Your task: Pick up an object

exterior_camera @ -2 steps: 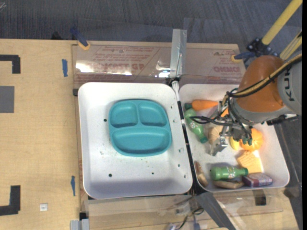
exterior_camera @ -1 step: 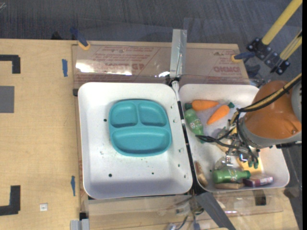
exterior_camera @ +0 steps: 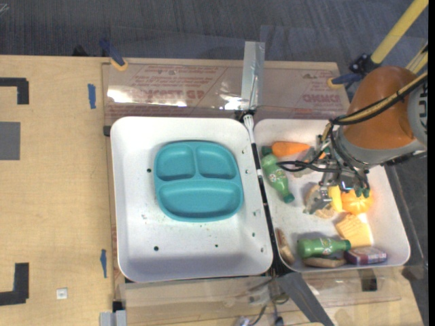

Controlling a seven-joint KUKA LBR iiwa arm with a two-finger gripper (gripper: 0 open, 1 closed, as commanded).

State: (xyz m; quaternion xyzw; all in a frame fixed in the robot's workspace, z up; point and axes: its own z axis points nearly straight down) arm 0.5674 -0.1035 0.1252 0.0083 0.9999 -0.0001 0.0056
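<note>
The right bin point(exterior_camera: 397, 216) holds several toy foods. An orange carrot point(exterior_camera: 291, 148) lies at its far side, with a green bottle point(exterior_camera: 276, 179) just below it by the left wall. Another green bottle point(exterior_camera: 321, 246) lies on its side near the front, beside a yellow cheese wedge point(exterior_camera: 355, 231) and a purple block point(exterior_camera: 368, 255). My gripper point(exterior_camera: 328, 194) hangs low in the middle of this bin. It is right over a small pale object point(exterior_camera: 317, 204) and touches or nearly touches a yellow-orange piece point(exterior_camera: 352, 200) on its right.
The left bin point(exterior_camera: 129, 202) bears a teal divided plate point(exterior_camera: 198, 180). A brown item point(exterior_camera: 284, 248) lies along the right bin's front left wall. The arm's orange band point(exterior_camera: 380, 111) looms over the bin's far right corner. A metal divider point(exterior_camera: 253, 73) stands behind the bins.
</note>
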